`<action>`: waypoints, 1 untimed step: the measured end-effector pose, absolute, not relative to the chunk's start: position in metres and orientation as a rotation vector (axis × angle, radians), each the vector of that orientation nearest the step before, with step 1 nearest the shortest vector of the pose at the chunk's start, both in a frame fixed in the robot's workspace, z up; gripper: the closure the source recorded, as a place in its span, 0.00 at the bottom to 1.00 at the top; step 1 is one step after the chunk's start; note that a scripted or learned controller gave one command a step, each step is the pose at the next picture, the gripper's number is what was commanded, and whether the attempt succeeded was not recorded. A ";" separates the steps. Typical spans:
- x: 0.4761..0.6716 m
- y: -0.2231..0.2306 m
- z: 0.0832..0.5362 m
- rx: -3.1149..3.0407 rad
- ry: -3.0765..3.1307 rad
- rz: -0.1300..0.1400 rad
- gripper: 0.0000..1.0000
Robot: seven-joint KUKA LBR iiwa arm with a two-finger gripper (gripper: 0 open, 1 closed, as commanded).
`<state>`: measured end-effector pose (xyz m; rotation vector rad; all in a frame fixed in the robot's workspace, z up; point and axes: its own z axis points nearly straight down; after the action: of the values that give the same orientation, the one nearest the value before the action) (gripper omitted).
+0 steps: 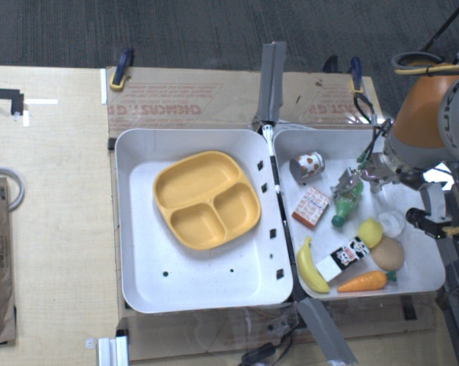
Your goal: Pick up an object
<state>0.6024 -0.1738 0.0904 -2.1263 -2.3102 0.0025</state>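
Seven items in the right bin (pixel 435 280); the end effector (pixel 351 181), grip state indiscernible, hangs over the green bottle (pixel 347 201) at mid-bin, approach step by my judgement; next: descend squarely and close on it.

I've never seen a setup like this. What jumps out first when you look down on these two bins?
The big yellow divided plate lies alone in the left bin. The right bin is crowded with small things: a banana, a carrot, a lemon, a green bottle and a small box. The grey arm with its orange band reaches in from the right, its gripper just over the bottle.
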 end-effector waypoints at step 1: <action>0.602 -0.176 0.097 -2.129 -2.305 0.005 1.00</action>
<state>0.6020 -0.1756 0.0974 -2.1286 -2.3054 0.0047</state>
